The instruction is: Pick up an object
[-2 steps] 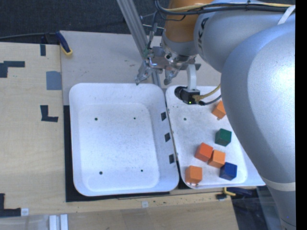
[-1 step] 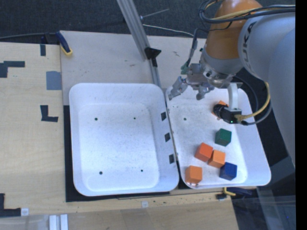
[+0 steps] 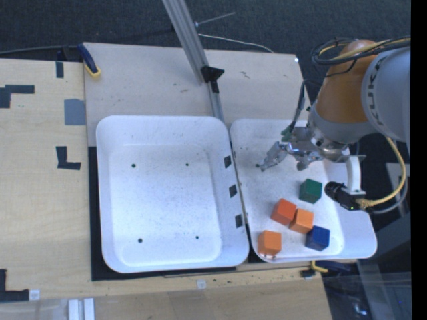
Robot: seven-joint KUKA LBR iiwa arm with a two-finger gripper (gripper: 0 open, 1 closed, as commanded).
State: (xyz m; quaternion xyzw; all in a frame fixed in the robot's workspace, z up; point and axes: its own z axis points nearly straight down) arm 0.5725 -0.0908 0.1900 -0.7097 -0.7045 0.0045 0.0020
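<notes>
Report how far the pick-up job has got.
Done: the two-finger gripper is over the right white bin. In hand: nothing shows between its fingers. Left: the whole grasp; the green cube, three orange cubes and the blue cube all lie on the bin floor.

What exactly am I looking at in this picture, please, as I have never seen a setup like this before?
It is a robot arm, grey with an orange band, seen by one fixed camera looking down at a slant. The arm reaches in from the picture's right. Its two-finger gripper hangs over the right bin, with nothing visible between its fingers. That bin holds five small blocks: a green block, three orange blocks and a blue block. Beside it sits the left bin. The job is to pick one object up.
</notes>
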